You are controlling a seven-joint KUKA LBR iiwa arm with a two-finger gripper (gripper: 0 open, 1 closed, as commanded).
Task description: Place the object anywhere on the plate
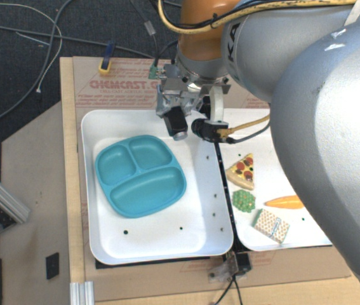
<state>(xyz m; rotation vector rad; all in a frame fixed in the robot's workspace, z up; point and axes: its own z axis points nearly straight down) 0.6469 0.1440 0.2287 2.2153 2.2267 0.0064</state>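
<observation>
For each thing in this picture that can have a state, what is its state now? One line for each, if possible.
plate: lies flat in the left bin, all three compartments bare.
gripper: above the left bin's far edge, beyond the plate, nothing seen held.
pizza slice: lies in the right bin.
broccoli: lies in the right bin.
carrot: lies in the right bin, partly behind the arm.
patterned block: lies in the right bin.

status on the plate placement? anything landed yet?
Done: nothing lies on the teal plate. In hand: the tool is above the left bin's far edge, just beyond the plate, and I can't see any object in it. Left: the pizza slice, broccoli, carrot and patterned block lie in the right bin.
</observation>
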